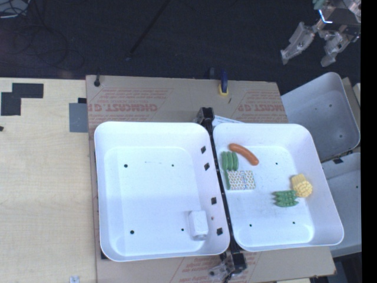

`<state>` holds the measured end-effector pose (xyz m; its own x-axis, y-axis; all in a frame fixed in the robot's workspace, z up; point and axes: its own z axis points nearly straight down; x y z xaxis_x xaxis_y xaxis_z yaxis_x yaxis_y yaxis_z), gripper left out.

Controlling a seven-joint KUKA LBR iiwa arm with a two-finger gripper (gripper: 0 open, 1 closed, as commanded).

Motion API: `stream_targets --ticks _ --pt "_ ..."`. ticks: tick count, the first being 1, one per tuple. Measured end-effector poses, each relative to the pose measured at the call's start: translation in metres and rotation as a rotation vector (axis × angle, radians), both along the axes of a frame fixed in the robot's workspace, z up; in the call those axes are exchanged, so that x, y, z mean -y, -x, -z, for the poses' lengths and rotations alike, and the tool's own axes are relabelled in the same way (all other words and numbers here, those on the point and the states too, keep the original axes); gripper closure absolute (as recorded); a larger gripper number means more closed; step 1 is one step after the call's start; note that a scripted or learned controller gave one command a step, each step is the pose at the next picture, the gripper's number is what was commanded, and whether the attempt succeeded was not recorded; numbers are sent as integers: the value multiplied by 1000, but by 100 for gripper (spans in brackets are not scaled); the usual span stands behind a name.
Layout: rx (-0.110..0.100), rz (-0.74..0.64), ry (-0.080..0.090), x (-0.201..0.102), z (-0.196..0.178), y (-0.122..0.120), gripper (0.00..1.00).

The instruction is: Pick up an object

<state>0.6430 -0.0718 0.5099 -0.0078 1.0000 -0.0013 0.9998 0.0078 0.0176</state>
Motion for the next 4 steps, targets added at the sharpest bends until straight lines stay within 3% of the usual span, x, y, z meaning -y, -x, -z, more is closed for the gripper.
stream_targets --ticks 1,2,3,4 --pt "-37 10 -3 -10 173 1 0" --pt "-39 12 -4 20 376 103 0" --pt "-1 8 3 41 204 65 0" --pt "-20 4 -1 45 289 -3 0"
